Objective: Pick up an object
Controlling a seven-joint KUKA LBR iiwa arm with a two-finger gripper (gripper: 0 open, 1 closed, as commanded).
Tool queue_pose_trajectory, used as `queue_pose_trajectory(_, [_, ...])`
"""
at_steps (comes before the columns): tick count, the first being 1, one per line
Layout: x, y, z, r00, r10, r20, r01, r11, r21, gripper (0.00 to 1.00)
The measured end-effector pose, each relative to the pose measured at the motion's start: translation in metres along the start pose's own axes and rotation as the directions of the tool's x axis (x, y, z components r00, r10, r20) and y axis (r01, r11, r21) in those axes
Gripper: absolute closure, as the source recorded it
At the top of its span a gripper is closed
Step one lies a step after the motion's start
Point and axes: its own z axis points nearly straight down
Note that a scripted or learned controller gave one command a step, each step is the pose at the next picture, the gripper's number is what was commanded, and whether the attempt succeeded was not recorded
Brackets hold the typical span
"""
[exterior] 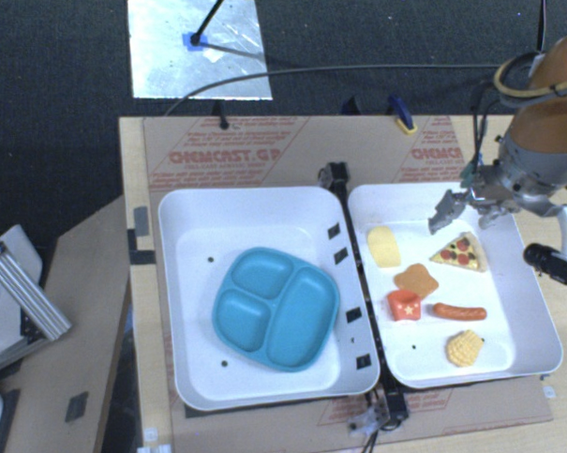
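Toy foods lie scattered in the right bin (542,346), a shallow white tray with rounded corners, and all look like smooth moulded plastic. Taking the pizza slice (459,254), a flat triangle dotted with red, as landmark: a pale yellow cheese block (384,246) sits to its left, a tan cookie-shaped piece (415,280) lower left, a red cube (405,306) below that, a slim red sausage (459,311) directly below the pizza slice, and a bumpy yellow corn piece (465,348) lowest. The gripper (469,211) hangs just above the pizza slice, its grey fingers (445,211) spread and pinching nothing. Well left of the pizza slice, the left bin (188,300) holds a glossy blue divided plate (276,308). Both bins rest on a cardboard-covered surface (233,153).
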Motion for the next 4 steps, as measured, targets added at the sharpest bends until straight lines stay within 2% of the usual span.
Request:
queue_pose_trajectory(1, [0.0, 0.002, -0.007, 1.0, -0.002, 0.002, 0.002, 1.0, -0.012, 0.0])
queue_pose_trajectory(3, [-0.003, 0.009, 0.116, 1.0, 0.0, 0.001, 0.0, 1.0, -0.009, 0.0])
queue_pose_trajectory(4, [-0.003, 0.011, 0.145, 1.0, 0.0, 0.002, 0.0, 1.0, -0.014, 0.0])
